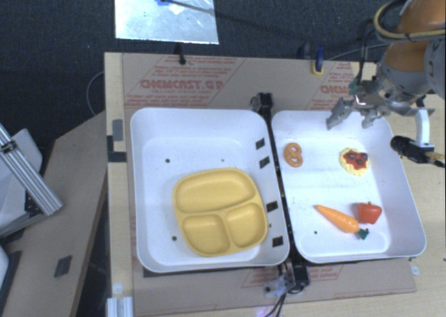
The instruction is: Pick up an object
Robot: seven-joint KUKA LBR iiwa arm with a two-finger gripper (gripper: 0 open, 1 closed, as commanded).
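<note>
On the desk [83, 169], the right bin [397, 190] holds a pretzel [293, 155], tart [355, 161], carrot [336, 218] and pepper [368, 212]. The hand [355, 119], fingers apart and empty, hovers over the bin's far edge, the tart nearest.

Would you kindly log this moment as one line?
gripper: open, above right bin's far edge | holding: nothing | pretzel, carrot: in bin

Two white bins [209, 124]; a yellow divided tray [219, 219], a tan pretzel [293, 155], an orange carrot [336, 218], a red pepper [368, 212], and a yellow disc [355, 161] topped with red, perhaps a pizza.
</note>
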